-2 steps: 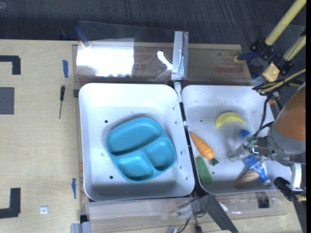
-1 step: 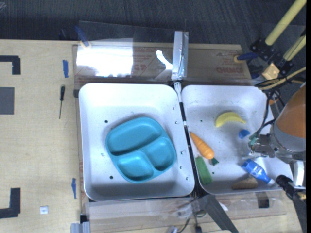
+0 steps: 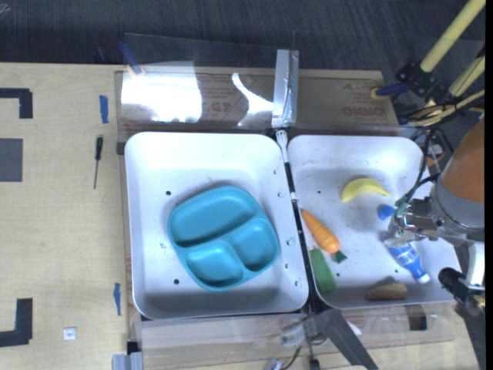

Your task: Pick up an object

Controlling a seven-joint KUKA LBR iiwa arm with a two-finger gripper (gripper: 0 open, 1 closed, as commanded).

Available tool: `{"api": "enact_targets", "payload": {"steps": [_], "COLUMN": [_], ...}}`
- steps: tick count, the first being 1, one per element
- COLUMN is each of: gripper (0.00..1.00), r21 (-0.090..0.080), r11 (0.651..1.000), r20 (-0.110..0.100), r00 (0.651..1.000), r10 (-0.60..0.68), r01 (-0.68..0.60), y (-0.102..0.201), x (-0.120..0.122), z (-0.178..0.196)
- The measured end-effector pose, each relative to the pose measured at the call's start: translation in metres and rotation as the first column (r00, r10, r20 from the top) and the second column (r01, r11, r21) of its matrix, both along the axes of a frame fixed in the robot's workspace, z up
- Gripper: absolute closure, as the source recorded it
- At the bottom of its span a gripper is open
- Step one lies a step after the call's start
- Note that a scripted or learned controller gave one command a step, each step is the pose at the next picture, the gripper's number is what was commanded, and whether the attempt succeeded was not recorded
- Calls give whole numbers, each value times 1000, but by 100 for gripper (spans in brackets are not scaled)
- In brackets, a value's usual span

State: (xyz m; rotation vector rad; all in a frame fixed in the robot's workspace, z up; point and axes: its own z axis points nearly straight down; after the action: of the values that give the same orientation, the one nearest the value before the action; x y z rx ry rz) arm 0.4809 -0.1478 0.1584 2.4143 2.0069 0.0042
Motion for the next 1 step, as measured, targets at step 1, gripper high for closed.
{"api": "enact_targets", "payload": {"steps": [1], "gripper": [0], "r21": [0], "r11": [1000], "r20": [-4], "r00": [1000], "r10": [-2], "r01": [2], "y": [-1], "x": [-1], "z": [-2]}}
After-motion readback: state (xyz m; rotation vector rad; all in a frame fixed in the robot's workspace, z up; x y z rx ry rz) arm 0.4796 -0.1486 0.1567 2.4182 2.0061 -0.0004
